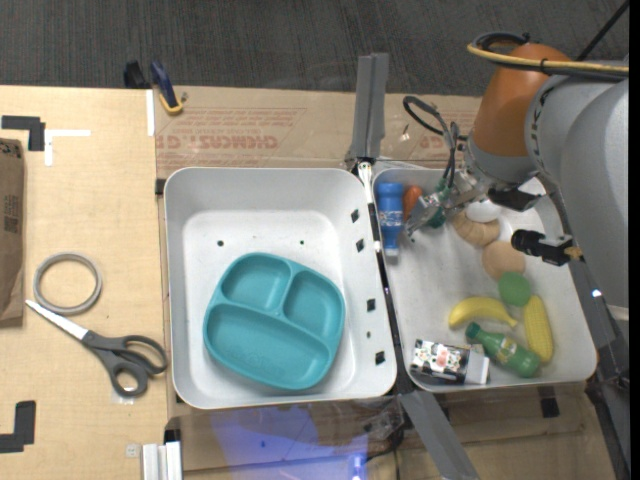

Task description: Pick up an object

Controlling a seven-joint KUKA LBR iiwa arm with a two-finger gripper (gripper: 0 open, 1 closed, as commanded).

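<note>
My gripper (428, 211) hangs low over the back left of the right bin (572, 370), beside an upright blue bottle (388, 214) and a small orange item (412, 197). Just to its right lie two tan, bread-like lumps (478, 231) (503, 260) and a white piece (484, 209). Further forward in the same bin are a green ball (515, 288), a banana (478, 313), a corn cob (538, 327), a green bottle (506, 351) and a small printed box (441, 360). Nothing is visibly held.
The left bin (190, 208) holds a teal divided plate (274, 320). On the bench to the left lie scissors (105, 349), a tape ring (67, 282) and a brown bag (9, 230). The grey arm (590, 138) covers the right bin's back right corner.
</note>
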